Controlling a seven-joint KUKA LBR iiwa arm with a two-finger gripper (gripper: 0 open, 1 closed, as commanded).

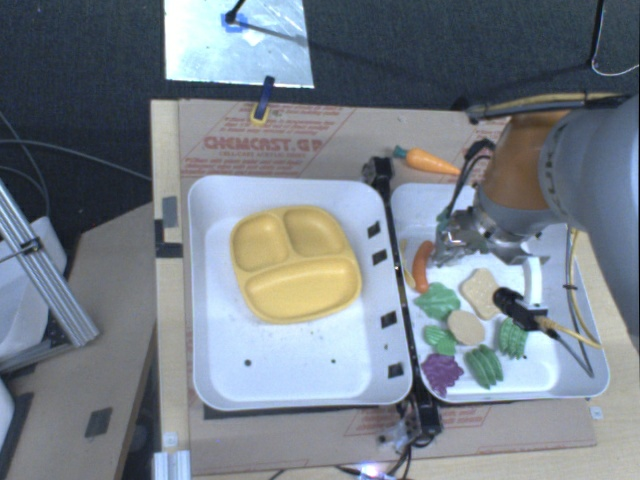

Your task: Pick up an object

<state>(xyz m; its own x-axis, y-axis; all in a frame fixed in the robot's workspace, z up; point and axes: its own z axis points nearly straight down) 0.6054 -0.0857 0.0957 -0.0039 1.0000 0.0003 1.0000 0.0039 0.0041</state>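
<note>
A: Since the gripper [452, 238] hangs over the upper left of the right bin [570, 376], which thing is nearest?

B: The sausage [422, 260], just left and below it in the frame, long axis running nearly top to bottom.

A: Anything in the jaws?

B: I can't tell how they stand. The bread [480, 291], cookie [465, 326] and greens [437, 300] lie lower, toward the frame's bottom.

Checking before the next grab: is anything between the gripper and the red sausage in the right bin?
Nothing visible. The gripper hangs just right of the red sausage, with bare bin floor between. The green leaf lies below it, apart.
</note>
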